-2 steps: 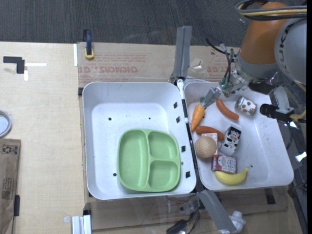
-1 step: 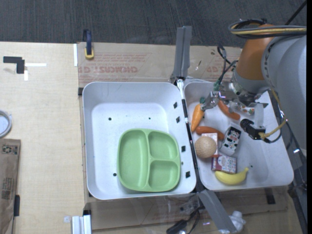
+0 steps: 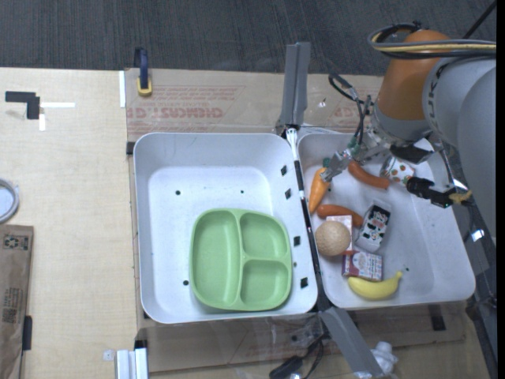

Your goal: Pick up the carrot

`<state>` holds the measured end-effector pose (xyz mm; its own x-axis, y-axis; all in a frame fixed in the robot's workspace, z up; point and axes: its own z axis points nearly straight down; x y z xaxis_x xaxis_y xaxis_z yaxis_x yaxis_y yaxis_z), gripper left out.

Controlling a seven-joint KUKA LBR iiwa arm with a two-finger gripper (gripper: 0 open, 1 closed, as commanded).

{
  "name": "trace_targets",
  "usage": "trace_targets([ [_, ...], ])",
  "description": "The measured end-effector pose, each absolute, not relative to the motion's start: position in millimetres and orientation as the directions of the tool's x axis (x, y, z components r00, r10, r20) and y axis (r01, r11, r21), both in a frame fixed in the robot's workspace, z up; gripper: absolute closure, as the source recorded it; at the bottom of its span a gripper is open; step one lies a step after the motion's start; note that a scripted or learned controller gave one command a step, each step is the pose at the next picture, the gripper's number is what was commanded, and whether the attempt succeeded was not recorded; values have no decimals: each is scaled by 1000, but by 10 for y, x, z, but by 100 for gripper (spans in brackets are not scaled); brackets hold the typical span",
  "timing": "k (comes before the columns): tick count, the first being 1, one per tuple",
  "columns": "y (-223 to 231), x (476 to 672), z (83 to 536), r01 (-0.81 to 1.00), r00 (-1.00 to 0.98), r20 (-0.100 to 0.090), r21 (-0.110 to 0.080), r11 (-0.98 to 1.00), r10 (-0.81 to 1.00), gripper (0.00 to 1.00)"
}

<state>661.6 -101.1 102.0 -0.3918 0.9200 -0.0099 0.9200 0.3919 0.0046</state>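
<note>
I watched the claw [image 3: 341, 163] hover over the far left part of the right bin [image 3: 442, 283], whether released or clenched I could not tell, with the carrot [image 3: 318, 189] just beside it toward the bin's left wall, its long axis running near-to-far along that wall, green tip at the far end. Close around the carrot lay two orange-red sausage-like pieces [image 3: 339, 211], a tan ball [image 3: 332, 238], small packets [image 3: 374, 227] and a banana [image 3: 374, 287] near the front edge, crowding any descent, I judged, while a green divided plate [image 3: 240, 257] sat in the left bin [image 3: 158, 212].
</note>
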Motion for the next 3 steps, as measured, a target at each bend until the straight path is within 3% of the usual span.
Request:
trace_targets([
  [1, -1358, 6270, 1717, 894, -448, -3, 1, 448, 894, 0],
  [2, -1417, 6591, 920, 905, -426, -2, 0, 426, 905, 0],
  [3, -1418, 6603, 1027, 904, -428, -6, 3, 428, 904, 100],
])
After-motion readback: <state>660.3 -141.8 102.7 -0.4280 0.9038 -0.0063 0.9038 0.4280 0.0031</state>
